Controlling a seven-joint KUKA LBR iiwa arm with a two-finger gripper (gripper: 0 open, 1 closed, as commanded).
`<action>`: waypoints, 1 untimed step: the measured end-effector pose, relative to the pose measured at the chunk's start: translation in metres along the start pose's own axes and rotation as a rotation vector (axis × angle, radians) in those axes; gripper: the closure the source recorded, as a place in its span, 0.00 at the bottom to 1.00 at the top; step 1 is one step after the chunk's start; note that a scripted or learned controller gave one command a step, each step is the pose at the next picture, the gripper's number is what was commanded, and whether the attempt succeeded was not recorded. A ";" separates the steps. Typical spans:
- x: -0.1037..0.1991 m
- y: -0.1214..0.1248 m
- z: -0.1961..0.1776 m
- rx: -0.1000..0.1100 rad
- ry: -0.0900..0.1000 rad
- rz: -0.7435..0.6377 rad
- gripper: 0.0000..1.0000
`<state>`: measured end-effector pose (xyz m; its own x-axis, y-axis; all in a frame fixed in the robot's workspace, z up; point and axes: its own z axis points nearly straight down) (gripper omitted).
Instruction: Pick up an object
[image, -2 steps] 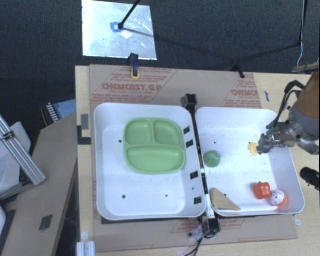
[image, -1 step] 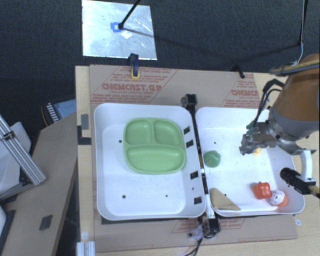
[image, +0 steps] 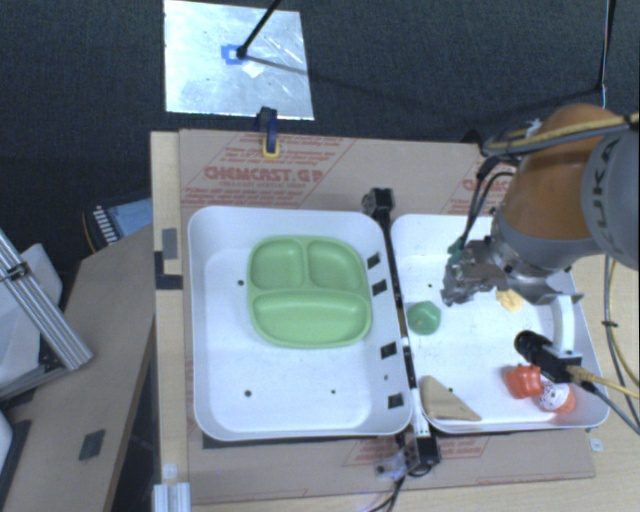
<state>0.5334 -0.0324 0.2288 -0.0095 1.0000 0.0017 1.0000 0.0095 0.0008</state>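
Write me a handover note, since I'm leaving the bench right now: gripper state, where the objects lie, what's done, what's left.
Gripper: low over the right bin, left of its middle; what it grips, if anything, can't be made out.
Right bin: small green object just below-left of the gripper, tan wedge at the front edge, orange-and-white toy in the front right corner, yellow piece by the wrist.
Left bin: green divided tray.
Done: no pick visible.
Left: grasp and lift one object.

We see even, fairly bright overhead light, glare off the foil sheet (image: 238, 58) far up-left of the gripper (image: 456, 285), white bins (image: 300, 225) nearly washed out, soft shadows beneath the arm (image: 560, 190), slightly soft, grainy focus throughout.
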 end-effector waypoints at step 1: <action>0.048 0.008 0.010 0.000 0.000 0.000 1.00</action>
<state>0.5406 0.0157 0.2192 -0.0094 1.0000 0.0016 1.0000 0.0094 0.0009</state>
